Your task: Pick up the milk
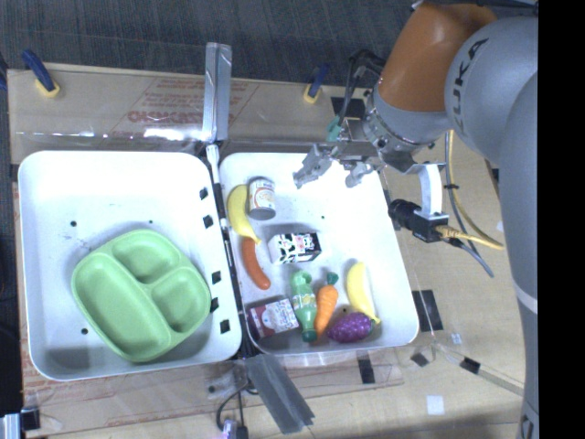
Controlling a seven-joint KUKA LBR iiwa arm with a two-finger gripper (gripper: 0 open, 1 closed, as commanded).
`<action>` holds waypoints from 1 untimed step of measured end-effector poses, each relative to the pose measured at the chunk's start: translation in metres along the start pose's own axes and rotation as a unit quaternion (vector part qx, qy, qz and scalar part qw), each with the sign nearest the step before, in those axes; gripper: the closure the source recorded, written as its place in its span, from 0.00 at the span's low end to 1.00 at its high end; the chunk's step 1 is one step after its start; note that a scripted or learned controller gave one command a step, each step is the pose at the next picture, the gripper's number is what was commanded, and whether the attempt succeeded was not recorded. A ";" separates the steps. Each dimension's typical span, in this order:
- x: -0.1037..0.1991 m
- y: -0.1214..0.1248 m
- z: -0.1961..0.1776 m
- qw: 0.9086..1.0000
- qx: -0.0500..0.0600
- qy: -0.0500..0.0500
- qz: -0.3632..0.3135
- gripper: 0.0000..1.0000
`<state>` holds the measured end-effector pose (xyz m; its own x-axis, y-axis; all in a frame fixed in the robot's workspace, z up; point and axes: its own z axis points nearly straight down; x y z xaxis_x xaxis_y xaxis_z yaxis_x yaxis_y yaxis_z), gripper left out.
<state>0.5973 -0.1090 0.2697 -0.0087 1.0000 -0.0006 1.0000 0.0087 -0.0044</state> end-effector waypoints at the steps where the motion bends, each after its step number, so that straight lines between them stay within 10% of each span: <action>1: 0.016 -0.045 0.133 0.999 0.000 0.000 -0.043 0.00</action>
<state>0.5516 -0.0930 0.1374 -0.0951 0.9955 0.0004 0.9955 0.0951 -0.0042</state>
